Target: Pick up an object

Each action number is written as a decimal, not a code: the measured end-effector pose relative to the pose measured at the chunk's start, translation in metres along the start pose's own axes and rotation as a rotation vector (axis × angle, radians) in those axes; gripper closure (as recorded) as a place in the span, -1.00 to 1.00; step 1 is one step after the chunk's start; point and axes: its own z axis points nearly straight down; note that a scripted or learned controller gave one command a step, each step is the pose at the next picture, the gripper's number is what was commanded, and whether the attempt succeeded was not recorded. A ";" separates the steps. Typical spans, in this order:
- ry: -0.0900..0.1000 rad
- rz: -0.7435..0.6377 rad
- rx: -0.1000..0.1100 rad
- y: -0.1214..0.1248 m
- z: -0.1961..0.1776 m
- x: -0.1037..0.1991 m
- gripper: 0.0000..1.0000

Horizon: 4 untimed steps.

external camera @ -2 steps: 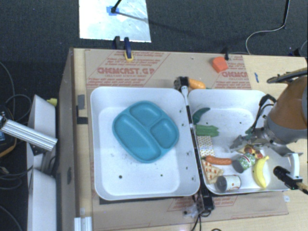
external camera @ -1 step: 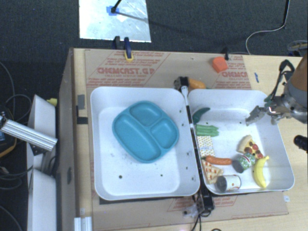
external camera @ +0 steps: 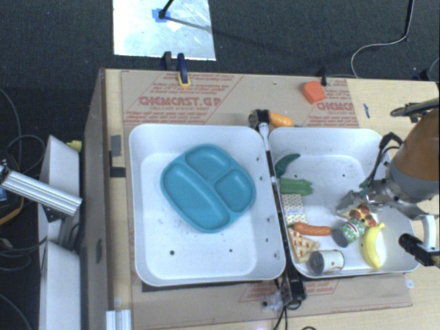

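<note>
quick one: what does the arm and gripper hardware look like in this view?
The arm enters from the right edge: a rounded orange-brown band over a grey wrist section. Thin dark cables loop along its left side. Below it sits the gripper, a compact grey metallic assembly with slim angular parts, over the right bin. A dark bracket-like piece projects at the lower right edge. No markings are legible.

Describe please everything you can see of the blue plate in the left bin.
The blue plate looks like smooth plastic, rounded in outline, with three compartments: one long one and two smaller ones. It lies flat, right side up, turned at a slant, near the middle of the left bin. It rests on the bin's white floor and touches no other object. Nothing lies in its compartments.
</note>
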 end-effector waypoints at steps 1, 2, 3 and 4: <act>0.000 -0.001 -0.004 0.001 -0.011 0.000 1.00; 0.001 -0.003 -0.002 0.052 0.000 0.030 1.00; 0.001 -0.003 -0.001 0.022 -0.051 0.054 1.00; 0.001 -0.003 0.000 0.030 -0.060 0.085 1.00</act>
